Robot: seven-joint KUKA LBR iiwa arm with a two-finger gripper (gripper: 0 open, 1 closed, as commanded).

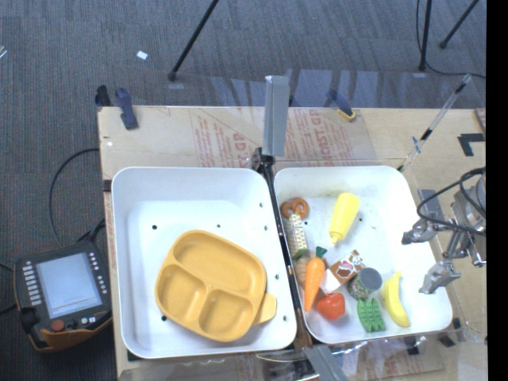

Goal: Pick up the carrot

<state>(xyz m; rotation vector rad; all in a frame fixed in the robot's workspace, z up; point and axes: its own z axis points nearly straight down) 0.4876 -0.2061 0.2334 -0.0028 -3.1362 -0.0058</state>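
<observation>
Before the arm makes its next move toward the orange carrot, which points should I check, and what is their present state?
1. Orange carrot with green top is in the right white bin: ok.
2. Carrot unobstructed from above: ok.
3. Free space around the carrot: not ok; a red tomato-like toy and a corn cob lie close beside it.
4. Gripper positioned over the carrot: not ok; it is at the bin's right edge.
5. Gripper free of any object: ok.
6. Yellow divided plate in the left bin away from the path: ok.
</observation>
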